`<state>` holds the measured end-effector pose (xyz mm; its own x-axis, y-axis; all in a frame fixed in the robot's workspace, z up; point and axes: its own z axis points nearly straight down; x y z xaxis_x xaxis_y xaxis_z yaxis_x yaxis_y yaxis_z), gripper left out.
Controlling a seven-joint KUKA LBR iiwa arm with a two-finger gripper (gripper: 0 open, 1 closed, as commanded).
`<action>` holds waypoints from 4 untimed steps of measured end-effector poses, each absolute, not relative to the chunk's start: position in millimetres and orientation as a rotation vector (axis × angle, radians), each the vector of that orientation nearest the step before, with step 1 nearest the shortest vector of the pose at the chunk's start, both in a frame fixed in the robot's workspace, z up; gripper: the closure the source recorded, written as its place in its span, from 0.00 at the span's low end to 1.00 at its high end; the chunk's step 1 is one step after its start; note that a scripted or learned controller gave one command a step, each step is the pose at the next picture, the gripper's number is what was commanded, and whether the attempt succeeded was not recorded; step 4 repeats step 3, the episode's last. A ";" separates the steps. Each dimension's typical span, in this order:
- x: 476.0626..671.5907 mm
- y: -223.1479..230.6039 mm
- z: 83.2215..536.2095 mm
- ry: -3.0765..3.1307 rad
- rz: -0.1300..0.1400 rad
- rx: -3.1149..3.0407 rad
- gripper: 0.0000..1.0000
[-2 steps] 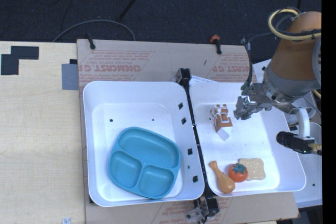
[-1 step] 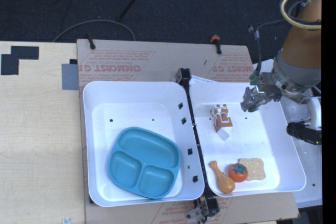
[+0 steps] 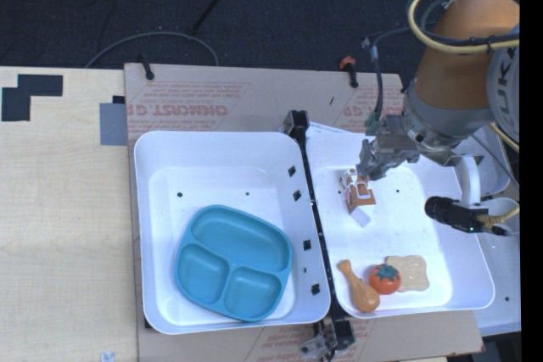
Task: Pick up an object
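The arm is reaching in from the right over the right bin (image 3: 475, 288), its tool (image 3: 366, 174) hanging just above a small orange-and-white object (image 3: 360, 197) lying near that bin's middle. Whether the tool is open or closed on anything cannot be told. Along the right bin's near side are lying a toy drumstick (image 3: 359, 286), a toy tomato (image 3: 383, 278) touching it, and a toast slice (image 3: 410, 272). A blue divided plate (image 3: 233, 262) is sitting in the left bin (image 3: 161, 157) on the desk (image 3: 59, 216).
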<state>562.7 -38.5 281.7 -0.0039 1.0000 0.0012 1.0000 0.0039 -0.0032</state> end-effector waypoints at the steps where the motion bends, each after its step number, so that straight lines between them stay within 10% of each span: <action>1: 563.3 3.1 271.6 -2.223 0.004 -2.215 1.00; 4: 568.6 106.7 222.1 -2.222 0.007 -2.214 1.00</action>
